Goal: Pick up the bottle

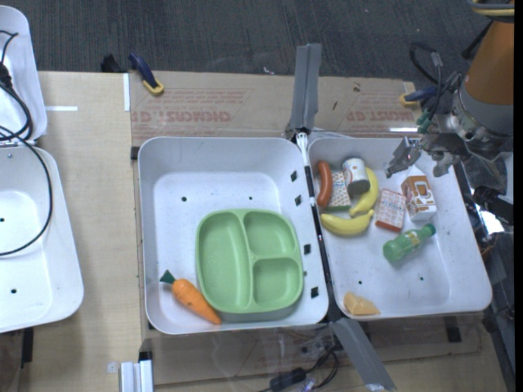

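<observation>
Green bottle (407,243) lies tilted, fully visible; tool (419,160) hovers apart above it, fingers spread, pinching nothing.

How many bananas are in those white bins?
2, both in the right bin. One banana lies flat near the divider, below the hot dog. The other banana curves up from it beside the small can. Nothing seems to hide more.
</observation>
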Motion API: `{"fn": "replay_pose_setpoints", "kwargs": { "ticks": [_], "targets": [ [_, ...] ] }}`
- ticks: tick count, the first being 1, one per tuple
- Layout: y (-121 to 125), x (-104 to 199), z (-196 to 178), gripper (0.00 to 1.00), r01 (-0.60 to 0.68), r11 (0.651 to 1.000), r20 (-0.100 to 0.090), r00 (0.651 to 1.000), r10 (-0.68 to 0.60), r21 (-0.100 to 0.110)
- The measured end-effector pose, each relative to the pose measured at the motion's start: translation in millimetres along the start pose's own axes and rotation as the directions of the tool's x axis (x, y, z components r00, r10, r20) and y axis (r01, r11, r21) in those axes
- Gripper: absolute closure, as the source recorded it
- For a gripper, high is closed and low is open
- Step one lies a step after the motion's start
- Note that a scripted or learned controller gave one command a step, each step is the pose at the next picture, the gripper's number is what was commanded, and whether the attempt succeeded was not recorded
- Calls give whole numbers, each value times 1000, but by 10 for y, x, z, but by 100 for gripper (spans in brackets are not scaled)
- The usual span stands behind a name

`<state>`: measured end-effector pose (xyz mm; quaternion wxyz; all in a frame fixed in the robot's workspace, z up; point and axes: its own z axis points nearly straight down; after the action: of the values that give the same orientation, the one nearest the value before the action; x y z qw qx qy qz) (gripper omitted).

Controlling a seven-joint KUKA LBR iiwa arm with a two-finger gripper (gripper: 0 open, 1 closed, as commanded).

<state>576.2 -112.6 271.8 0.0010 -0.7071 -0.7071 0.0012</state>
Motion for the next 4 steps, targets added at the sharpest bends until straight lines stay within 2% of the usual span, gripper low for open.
{"fn": "replay_pose_setpoints", "kwargs": {
  "ticks": [1, 2, 3, 4],
  "targets": [
    [-629, -432, 1214, 0, 32, 999, -1, 999, -32, 0],
    [-890, -436, 1812, 0, 192, 981, -1, 981, -192, -1],
    [-193, -684, 1802, 0, 137, 991, 1, 991, -137, -3],
    [-191, -691, 1710, 100, 134, 991, 2, 991, -134, -4]
  ]
}}
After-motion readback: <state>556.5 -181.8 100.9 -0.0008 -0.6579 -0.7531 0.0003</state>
